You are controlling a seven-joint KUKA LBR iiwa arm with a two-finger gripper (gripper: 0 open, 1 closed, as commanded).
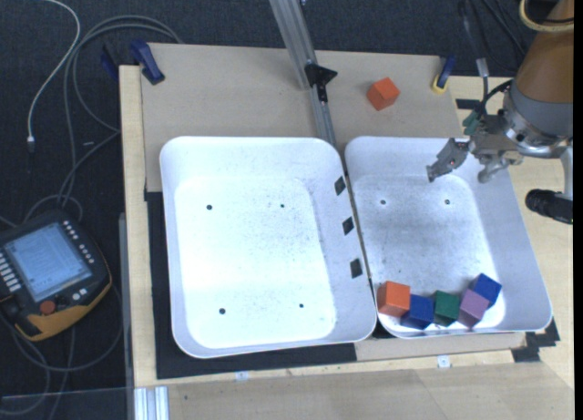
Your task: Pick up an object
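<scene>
My gripper (468, 164) hangs over the far right part of the right bin (428, 227), its two fingers spread apart with nothing between them. Along the near edge of that bin lie several cubes in a row: an orange cube (393, 298), a blue cube (419, 311), a green cube (446, 305), a purple cube (474, 305) and another blue cube (487, 287). They sit well below the gripper, toward the bin's front rim.
The left bin (246, 245) stands beside the right one. A lone orange cube (383, 93) rests on the wooden bench behind the bins. A metal pole (296, 35) rises between the bins at the back. A teach pendant (46, 268) lies at far left.
</scene>
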